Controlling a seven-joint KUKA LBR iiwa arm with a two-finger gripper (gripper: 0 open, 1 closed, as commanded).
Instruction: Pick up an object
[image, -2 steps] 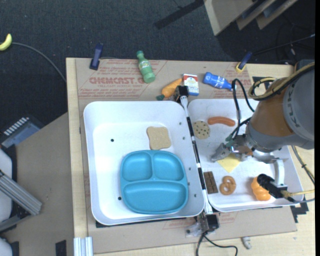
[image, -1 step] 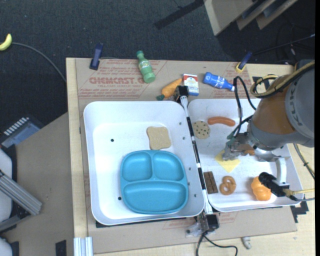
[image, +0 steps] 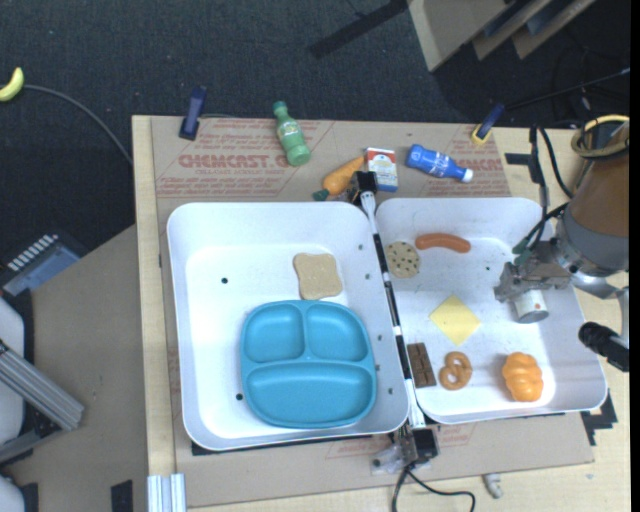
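White right bin (image: 520, 215): gripper (image: 527, 300) hovers, finger state can't tell; cheese slice (image: 455, 320) just left, orange fruit (image: 522, 376) below, untouched.

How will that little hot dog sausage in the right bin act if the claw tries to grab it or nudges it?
The sausage looks like a smooth, rounded cylinder, so it will probably roll if nudged from the side. Its glossy skin suggests it may slip between fingers unless gripped across its narrow width. It is small and looks like toy food, so likely light; it lies flat on the right bin floor, with the cookie close beside.
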